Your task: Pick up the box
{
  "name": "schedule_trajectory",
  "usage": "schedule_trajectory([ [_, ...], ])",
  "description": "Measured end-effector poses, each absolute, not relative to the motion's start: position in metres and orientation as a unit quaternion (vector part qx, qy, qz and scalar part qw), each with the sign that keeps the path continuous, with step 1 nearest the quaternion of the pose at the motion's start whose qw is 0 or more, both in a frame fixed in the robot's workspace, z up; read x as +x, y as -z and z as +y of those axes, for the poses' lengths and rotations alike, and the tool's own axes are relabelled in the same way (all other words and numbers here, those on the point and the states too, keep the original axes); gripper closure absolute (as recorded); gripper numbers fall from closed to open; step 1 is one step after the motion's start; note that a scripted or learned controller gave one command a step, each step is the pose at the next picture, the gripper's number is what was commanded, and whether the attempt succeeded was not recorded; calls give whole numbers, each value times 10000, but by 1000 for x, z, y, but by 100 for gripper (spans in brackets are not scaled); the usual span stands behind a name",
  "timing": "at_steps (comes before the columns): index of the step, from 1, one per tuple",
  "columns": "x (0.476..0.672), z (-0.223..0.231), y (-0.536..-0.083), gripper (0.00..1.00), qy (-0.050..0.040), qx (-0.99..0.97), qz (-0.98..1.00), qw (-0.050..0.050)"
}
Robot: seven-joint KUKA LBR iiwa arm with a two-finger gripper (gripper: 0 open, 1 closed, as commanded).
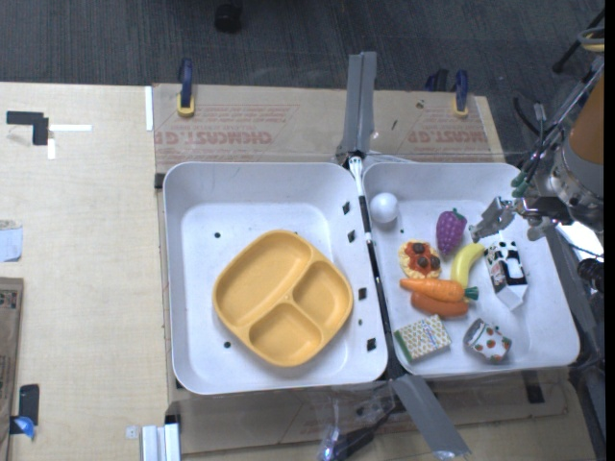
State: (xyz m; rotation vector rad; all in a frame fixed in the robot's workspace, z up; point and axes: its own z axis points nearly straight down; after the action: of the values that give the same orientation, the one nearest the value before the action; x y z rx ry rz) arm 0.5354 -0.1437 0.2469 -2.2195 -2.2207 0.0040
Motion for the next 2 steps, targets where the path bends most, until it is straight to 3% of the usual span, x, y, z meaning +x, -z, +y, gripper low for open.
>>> schedule_trajectory([
  [1,582,-113,-140,0,-15,-7131,-7010,13],
  [2,659,-126,-91,0,-7,-6982,-7159,-2],
])
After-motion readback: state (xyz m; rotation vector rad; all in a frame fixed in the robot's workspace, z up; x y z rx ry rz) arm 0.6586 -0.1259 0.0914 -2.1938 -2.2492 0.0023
